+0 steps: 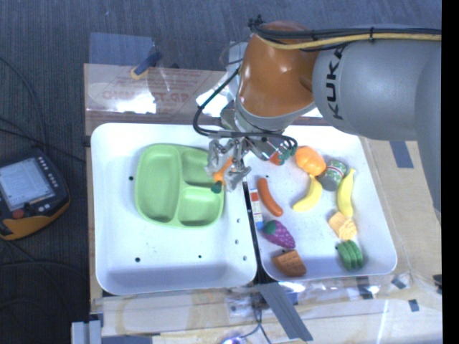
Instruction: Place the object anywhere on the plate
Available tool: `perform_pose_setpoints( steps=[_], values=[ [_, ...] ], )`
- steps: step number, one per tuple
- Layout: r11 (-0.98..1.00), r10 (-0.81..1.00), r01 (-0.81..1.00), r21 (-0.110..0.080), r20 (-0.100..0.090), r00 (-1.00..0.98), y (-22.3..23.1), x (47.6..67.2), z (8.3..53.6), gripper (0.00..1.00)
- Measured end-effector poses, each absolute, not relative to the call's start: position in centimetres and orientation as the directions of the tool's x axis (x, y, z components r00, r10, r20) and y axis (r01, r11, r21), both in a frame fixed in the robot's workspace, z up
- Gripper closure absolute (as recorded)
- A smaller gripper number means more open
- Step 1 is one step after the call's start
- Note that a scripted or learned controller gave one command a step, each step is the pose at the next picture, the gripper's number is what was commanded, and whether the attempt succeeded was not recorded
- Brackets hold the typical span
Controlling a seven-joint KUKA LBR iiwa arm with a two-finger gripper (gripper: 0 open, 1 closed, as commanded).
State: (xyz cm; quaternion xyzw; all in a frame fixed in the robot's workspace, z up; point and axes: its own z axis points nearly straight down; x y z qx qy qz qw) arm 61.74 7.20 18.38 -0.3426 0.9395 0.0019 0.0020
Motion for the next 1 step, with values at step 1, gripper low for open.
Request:
perform_pose_setpoints(
  steps=[1],
  values=[
    [0.767,-0.642,-0.642,0.001,-0.005,-0.767,7.0,61.78,18.44,0.0]
  ],
)
